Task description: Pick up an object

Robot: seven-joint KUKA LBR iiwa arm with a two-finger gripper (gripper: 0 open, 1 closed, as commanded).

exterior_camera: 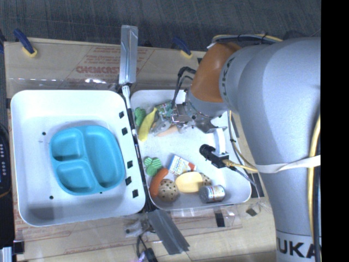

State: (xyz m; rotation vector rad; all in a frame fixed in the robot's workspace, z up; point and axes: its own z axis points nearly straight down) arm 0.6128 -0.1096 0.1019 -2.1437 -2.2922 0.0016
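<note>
My gripper is low in the upper part of the right bin, its tip next to a yellow banana-shaped toy and a green piece. A small orange item lies just under the tip; whether it is gripped is hidden by the wrist. Lower in the bin lie a green ridged piece, an orange carrot, a brown dotted ball, a yellow oval, a silver can and a small colourful box.
The left bin holds a blue divided plate. The grey arm covers the right bin's right side. A black part hangs beside the arm. A metal bar stands at the divider's far end.
</note>
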